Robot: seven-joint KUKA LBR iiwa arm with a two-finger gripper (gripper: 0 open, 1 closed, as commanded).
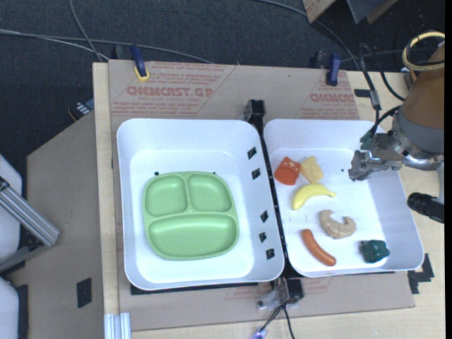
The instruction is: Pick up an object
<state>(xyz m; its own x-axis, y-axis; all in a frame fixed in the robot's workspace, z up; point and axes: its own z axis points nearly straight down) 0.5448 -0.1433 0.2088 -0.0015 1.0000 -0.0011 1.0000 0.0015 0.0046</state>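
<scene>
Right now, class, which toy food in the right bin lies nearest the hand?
The pale yellow chunk, beside the red piece. It lies closest to the hand; banana, sausage and green piece lie farther.

I've got a yellow banana [311,195] lying flat mid-bin, red block [287,171] and yellow chunk [311,169] above it, tan shrimp [337,224], orange-red sausage [318,248], green piece [373,251] below.
</scene>
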